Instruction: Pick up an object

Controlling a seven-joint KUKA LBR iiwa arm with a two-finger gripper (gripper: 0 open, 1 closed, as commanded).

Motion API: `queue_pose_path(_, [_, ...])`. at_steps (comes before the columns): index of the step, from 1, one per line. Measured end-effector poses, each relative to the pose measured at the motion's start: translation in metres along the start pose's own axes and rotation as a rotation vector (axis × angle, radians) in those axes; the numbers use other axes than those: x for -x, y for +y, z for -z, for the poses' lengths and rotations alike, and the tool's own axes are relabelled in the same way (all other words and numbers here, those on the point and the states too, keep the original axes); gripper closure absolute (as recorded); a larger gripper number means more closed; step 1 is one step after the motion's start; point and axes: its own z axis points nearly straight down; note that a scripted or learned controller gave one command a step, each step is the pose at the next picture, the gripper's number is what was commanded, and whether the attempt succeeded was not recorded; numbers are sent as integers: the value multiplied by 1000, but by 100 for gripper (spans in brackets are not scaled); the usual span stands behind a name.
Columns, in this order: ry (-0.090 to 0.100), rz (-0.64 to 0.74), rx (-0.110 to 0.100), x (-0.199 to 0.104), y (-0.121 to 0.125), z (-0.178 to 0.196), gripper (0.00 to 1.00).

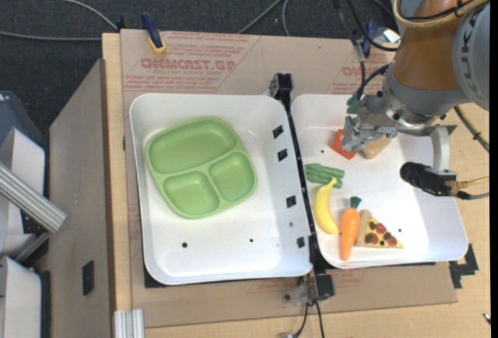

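In the right bin [440, 239] lie a yellow banana [324, 208], a green bean pod [324, 172], an orange carrot [349, 231] and a pizza slice [379, 233]. A red-orange piece [341, 144] and a tan piece [376, 147] sit at the bin's far side, right under my gripper [362, 134]. The gripper hangs low over these two pieces and its body hides most of them. The left bin [148, 173] holds a green divided plate [201, 166].
A black divider with clips [289, 165] runs between the two bins. A black cylindrical part [424, 177] on the arm's cable reaches over the right bin's right side. Cables trail across the cardboard behind the bins, and a blue-yellow clamp [153, 33] sits at the back left.
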Motion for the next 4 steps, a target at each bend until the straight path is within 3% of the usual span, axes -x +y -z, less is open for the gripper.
queue_pose_path(1, [1, 0, -2, -45, 25, 0, 100])
queue_pose_path(3, [0, -1, -2, -143, 44, -13, 100])
queue_pose_path(4, [-1, -5, -3, -140, 44, -13, 0])
